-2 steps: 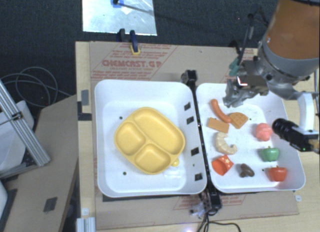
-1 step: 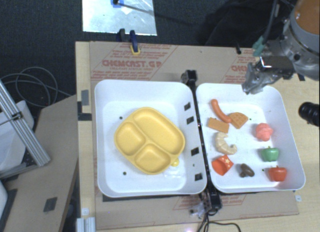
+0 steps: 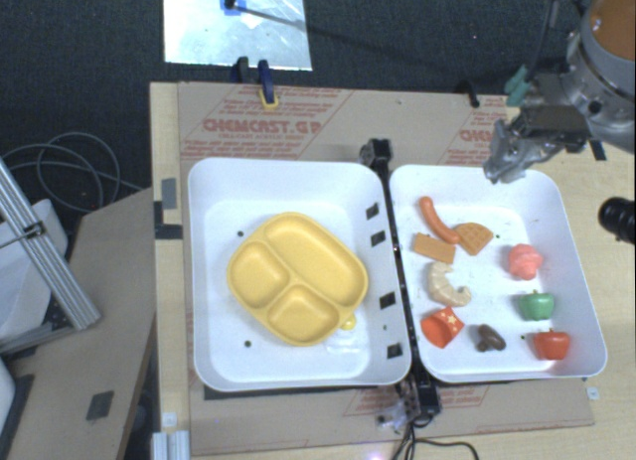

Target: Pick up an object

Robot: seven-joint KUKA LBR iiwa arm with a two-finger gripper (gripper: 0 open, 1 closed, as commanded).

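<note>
While hovering at the far rim of the shallow white right-hand bin, holding nothing that can be seen. Speaking of the grey metal gripper here, with no telling from this slant whether open or closed.

Looking outward to the nearest candidates for picking:
- Lying closest, toward the bin's middle, a long red-orange toy sausage.
- Crowding it, a tan wedge-shaped toy bread slice and a flat orange-brown square cracker, both just beside it and possibly touching.
- Sitting farther along, a cream curved toy piece, a red chunk with a pale star mark and a dark brown lump.
- Lining the right side, well apart from each other, a pink round toy, a green toy pepper and a red toy tomato.
- Resting in the shallow white left-hand bin, a yellow three-compartment plastic plate, well away from all this.

Judging the risks:
- Descending from this spot, probably striking the bin's rim or bare floor and closing on nothing.
- Aiming at the sausage cluster, likely nudging a neighbour or pinching two pieces at once.
- Going for flat pieces such as the cracker, likely scraping over the top.
- Squeezing the rounded toys off-centre, likely sending them rolling away.
</note>
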